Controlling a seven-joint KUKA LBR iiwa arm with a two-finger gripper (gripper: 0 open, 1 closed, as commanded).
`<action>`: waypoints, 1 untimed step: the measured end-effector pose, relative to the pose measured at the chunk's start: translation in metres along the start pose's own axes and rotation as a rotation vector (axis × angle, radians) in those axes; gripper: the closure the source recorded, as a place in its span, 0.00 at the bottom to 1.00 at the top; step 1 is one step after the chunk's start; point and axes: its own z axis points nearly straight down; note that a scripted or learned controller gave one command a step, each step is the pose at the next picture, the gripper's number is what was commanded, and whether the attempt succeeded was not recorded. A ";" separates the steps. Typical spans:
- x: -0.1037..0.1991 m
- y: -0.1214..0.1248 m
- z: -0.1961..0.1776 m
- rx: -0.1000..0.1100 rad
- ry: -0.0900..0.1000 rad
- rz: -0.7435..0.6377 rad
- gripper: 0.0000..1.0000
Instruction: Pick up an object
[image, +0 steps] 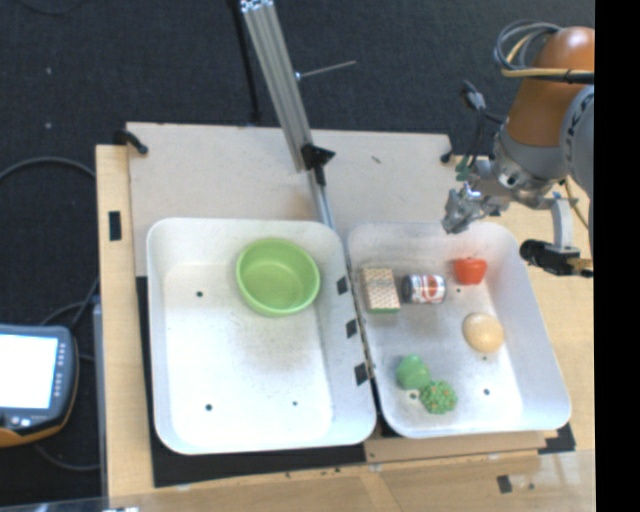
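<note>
**Right bin holds six items; gripper stands above the bin's far rim**

Nearest the camera, a bumpy green broccoli-like piece lies in the right bin, touching a smooth green item just beyond it. Both sit well below the gripper in the view and slightly to its left.

Observed in the same bin:
- A pale yellow, egg-shaped item lies alone, below the gripper and a little to its right.
- A red item sits closest to the gripper, directly below it in the view, apart from it.
- A small can with a red and white label lies on its side, below and just left of the gripper.
- A tan block with a dotted face rests beside the can, on the side away from the red item.

The gripper hangs over the far rim of the right bin. No item is seen between its fingers; whether they are spread or closed cannot be told from this view.

Far to the gripper's left, a green bowl stands upright in the left bin. Both bins rest on the surface.
</note>
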 end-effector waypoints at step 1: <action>0.047 -0.019 0.006 0.007 0.001 -0.001 1.00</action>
